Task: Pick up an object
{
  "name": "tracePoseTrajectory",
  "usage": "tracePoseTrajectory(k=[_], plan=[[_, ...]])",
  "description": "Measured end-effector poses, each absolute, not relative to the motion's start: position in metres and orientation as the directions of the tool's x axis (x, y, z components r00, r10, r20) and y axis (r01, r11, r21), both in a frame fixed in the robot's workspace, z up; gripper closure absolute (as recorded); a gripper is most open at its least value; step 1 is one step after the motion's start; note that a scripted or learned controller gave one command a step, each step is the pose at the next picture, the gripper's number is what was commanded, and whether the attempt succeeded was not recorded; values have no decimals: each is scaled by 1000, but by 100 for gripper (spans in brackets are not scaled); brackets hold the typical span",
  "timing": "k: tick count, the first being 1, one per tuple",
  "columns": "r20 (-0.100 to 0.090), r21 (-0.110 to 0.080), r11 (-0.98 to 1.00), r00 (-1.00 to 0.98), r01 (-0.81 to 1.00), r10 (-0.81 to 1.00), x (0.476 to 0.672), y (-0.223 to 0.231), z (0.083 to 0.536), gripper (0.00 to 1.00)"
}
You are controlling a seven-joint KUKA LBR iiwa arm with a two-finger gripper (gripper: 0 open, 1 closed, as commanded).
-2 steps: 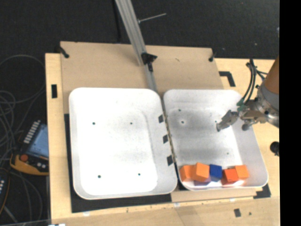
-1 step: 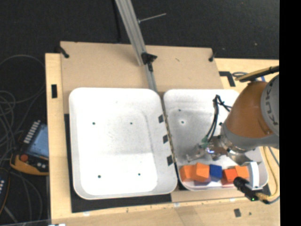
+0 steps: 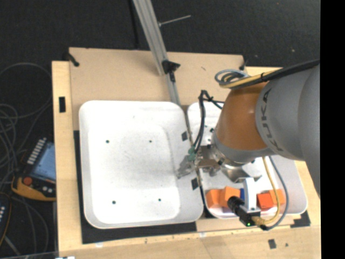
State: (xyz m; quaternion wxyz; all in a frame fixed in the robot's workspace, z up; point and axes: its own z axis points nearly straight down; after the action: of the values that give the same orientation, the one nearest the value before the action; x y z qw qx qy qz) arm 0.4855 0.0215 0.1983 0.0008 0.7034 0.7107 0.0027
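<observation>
Our arm (image 3: 253,120) hangs low over the right bin (image 3: 299,198), hiding most of it. Orange blocks (image 3: 221,197) lie at its near edge. We cannot tell the jaws' state. A blind descent might strike the bin wall.

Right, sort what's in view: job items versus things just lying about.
Job:
- gripper
- right bin
- orange objects
- left bin

Lying about:
- handheld pendant left of the bench
- loose cables on the floor
- metal pole
</observation>
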Motion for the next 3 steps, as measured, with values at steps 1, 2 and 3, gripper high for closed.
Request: tracePoseTrajectory(k=[1,2,3], plan=[[1,1,6,-6,1000,1000,484,48,196,0],[-2,4,-3,3,1000,1000,540,4,197,0],[-2,2,5,-5,1000,1000,540,5,208,100]])
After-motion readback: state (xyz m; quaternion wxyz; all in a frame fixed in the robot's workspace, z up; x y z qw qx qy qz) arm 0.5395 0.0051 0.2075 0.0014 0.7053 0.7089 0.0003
